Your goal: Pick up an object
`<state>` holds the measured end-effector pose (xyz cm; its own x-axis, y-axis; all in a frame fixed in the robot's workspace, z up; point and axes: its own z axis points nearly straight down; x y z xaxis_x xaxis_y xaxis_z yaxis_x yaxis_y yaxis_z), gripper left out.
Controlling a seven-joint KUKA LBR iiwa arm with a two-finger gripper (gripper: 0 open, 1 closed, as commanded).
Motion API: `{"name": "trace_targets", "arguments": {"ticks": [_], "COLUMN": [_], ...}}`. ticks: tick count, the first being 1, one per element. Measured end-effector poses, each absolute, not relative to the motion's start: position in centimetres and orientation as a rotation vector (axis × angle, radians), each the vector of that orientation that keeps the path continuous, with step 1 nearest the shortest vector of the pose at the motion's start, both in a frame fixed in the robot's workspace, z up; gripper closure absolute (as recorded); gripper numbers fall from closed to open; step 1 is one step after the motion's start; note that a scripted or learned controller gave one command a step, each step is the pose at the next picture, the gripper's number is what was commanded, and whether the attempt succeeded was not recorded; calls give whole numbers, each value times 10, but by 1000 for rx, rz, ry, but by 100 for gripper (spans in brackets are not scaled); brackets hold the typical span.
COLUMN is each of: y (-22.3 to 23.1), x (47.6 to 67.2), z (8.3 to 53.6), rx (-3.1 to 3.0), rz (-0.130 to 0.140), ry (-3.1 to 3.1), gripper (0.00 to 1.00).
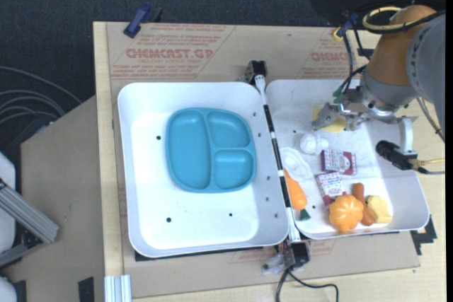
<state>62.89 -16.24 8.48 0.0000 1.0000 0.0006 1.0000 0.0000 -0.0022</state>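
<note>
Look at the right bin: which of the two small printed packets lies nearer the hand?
The upper packet, maroon and white. It lies closer to the hand than the lower packet, which sits beside the orange fruit.

The grey KUKA arm with its orange band (391, 56) enters from the upper right and bends down toward the bench, its wrist pointing leftward and low. At its end the metallic two-finger gripper (334, 117) sits low, angled down and to the left. The grey wrist housing (382, 97) lies just behind it, and dark cables loop along the arm's upper side. The gripper's tips are too small and cluttered to read clearly.
</note>
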Motion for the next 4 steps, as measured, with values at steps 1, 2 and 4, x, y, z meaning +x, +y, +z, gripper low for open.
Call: {"name": "trace_targets", "arguments": {"ticks": [1,2,4], "y": [-177,-183,-180], "x": [667,621,627], "z": [85,85,85], "rx": [-2221,-2220,-2220], "rz": [-1,2,2], "ry": [-2225,-2220,-2220], "gripper": [0,0,0]}}
